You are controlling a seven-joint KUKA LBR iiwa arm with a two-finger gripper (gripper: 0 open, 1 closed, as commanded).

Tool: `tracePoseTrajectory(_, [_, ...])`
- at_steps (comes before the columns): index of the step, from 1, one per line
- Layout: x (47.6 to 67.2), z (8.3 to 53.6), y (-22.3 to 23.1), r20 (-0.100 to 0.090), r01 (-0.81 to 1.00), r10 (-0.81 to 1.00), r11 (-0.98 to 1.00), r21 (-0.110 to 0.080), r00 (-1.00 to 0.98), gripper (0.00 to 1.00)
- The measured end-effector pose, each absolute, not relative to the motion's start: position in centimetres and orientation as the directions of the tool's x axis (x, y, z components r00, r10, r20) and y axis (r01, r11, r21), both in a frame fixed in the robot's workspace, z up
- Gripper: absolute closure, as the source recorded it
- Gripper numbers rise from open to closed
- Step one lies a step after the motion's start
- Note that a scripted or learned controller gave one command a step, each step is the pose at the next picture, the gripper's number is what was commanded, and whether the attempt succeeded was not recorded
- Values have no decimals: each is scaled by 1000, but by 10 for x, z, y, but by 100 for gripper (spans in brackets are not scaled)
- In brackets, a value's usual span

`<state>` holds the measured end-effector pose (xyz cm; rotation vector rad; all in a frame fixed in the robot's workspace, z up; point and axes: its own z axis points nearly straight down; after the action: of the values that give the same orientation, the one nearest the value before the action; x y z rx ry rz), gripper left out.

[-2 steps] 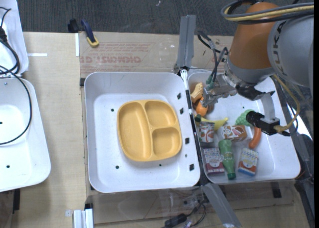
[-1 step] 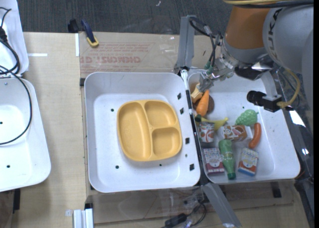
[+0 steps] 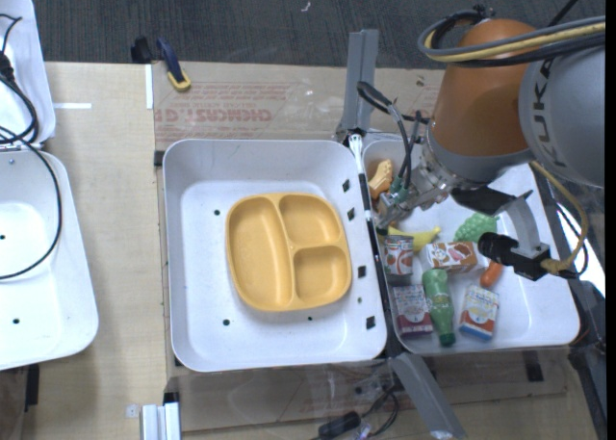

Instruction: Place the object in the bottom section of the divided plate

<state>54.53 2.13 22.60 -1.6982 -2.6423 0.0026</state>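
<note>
We see the yellow divided plate [image 3: 289,251] lying in the left bin [image 3: 192,265], its sections bare. The pincer [image 3: 402,195] hangs over the right bin [image 3: 549,318], at about three o'clock from the plate, above a clutter of toy food [image 3: 445,279]; we cannot tell whether it is spread or pressed together.
</note>
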Motion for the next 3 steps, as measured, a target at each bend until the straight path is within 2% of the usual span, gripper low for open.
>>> tracePoseTrajectory(1, [546, 234, 20, -1, 911, 911, 412, -3, -412, 100])
tracePoseTrajectory(2, [515, 184, 101, 0, 856, 856, 517, -3, -517, 100])
tracePoseTrajectory(3, [530, 220, 169, -1, 869, 869, 495, -3, -495, 100])
